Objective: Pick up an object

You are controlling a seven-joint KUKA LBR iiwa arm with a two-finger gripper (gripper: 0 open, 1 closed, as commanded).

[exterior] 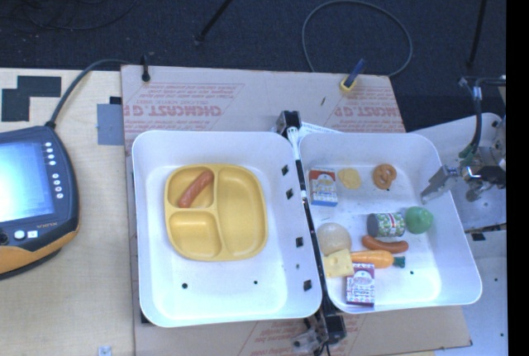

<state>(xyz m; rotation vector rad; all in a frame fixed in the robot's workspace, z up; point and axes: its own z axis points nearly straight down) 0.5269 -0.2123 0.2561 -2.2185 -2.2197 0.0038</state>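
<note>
Hovering at the right rim of the right bin [450, 181], our gripper [436, 185] shows as a grey metal piece slanting down toward the bin's edge, and we cannot tell from this view how it is set; we see nothing held in it and it touches none of the objects. We count two white bins side by side. In the left bin [157, 280] lies one yellow divided plate [240, 214], and on its upper left compartment rests one sausage [195, 187]. In the right bin we count ten things: one small carton [322, 187] near the divider, one pale yellow round piece [350, 178] just beside it, one pretzel-like brown ring [383, 175], one can [386, 225] lying on its side, touching one green ball [419, 220], one red sausage [385, 245] just below the can, one carrot [374, 259], one beige round piece [334, 236], one yellow cheese wedge [338, 264] and one small red-and-white box [359, 286] nearest the front.
</note>
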